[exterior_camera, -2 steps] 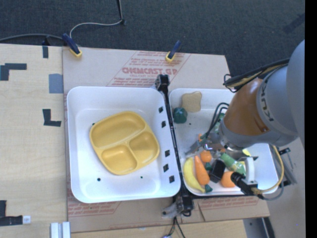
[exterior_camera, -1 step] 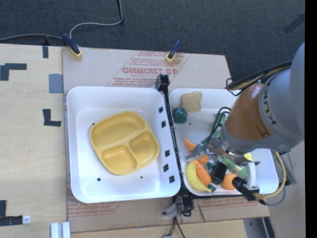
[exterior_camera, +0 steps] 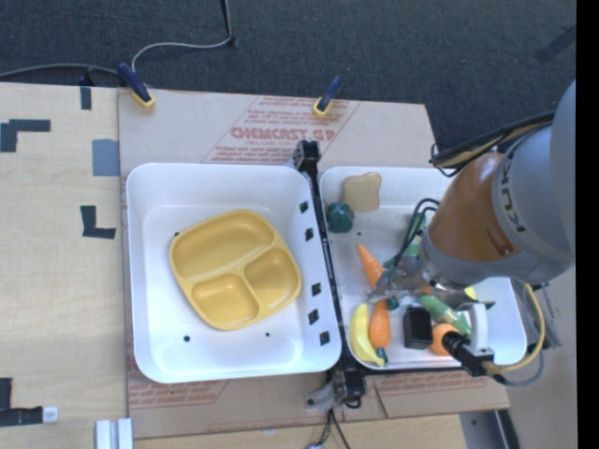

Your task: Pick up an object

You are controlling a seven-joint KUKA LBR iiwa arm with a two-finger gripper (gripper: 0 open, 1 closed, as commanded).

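The pincer hangs low in the right bin, among a carrot, a second carrot and a banana; I cannot tell its state. A yellow tray lies in the left bin.

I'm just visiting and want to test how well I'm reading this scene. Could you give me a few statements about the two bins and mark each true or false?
1. The yellow divided plate lies in the left bin. True.
2. The slice of toast lies in the left bin. False: it lies at the far end of the right bin.
3. The arm hangs over the right bin. True.
4. The dark green ball rests on the yellow plate. False: it sits in the right bin, beside the toast.
5. A banana lies near the right bin's near left corner. True.
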